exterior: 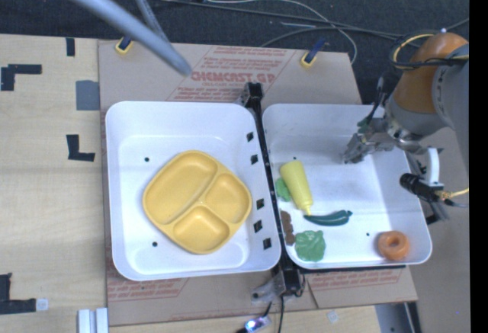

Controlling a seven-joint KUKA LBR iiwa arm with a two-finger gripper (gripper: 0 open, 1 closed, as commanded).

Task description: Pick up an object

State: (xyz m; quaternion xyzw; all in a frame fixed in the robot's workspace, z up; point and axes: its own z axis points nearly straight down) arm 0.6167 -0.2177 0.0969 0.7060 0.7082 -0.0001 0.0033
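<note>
Grey metal, the pincer hangs over the right bin's far right part; whether it is clenched I cannot tell. A yellow bottle lies near that bin's left wall, an orange ring in its near right corner.

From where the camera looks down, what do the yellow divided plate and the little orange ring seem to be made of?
The yellow divided plate looks like moulded plastic: one even colour, soft sheen, rounded compartment ridges. The small orange ring, doughnut-shaped, seems a matte toy, perhaps foam or rubber; it is too small to be sure.
</note>
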